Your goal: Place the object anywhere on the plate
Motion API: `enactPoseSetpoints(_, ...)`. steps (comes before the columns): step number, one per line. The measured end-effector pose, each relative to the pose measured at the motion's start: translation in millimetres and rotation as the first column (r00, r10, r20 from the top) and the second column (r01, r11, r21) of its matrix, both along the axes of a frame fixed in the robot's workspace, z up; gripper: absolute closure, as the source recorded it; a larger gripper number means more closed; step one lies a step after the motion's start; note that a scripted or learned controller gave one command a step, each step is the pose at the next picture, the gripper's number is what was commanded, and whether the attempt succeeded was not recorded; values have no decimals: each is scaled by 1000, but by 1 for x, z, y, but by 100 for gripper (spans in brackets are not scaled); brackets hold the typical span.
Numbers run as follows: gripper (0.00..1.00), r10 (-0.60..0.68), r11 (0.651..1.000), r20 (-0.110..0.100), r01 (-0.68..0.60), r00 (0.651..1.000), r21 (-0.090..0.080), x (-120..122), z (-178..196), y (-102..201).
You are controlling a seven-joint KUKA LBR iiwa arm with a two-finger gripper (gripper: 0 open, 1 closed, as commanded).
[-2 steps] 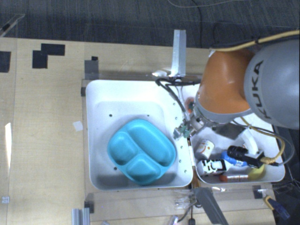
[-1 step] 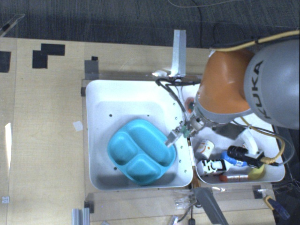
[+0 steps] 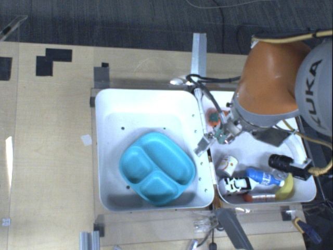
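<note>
1. My arm (image 3: 281,82) reaches in from the right, wrist hanging over the right bin (image 3: 308,194) near the wall it shares with the left one.
2. My gripper (image 3: 208,142) sits at that dividing wall. The fingers look bare, nothing between them; how far apart they stand I cannot tell.
3. Plate (image 3: 157,166): blue, three compartments, lying in the left bin (image 3: 112,139), down-left of my fingers and apart from them.
4. Candidate objects lie in the right bin, below my fingers, not touching them: a small white cup-like item (image 3: 227,164), a blue bottle (image 3: 264,178), a yellow piece (image 3: 284,189), a black-and-white item (image 3: 235,184).
</note>
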State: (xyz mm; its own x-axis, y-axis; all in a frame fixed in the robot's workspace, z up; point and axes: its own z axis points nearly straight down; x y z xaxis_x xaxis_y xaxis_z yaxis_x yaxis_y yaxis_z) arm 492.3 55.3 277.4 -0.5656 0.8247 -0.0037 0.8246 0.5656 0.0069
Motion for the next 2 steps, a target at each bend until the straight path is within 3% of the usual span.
enactPoseSetpoints(1,100,4,1000,7,-4,1000,1,2,11,1)
enactPoseSetpoints(2,100,45,999,-5,-45,999,0,-4,-93,-6)
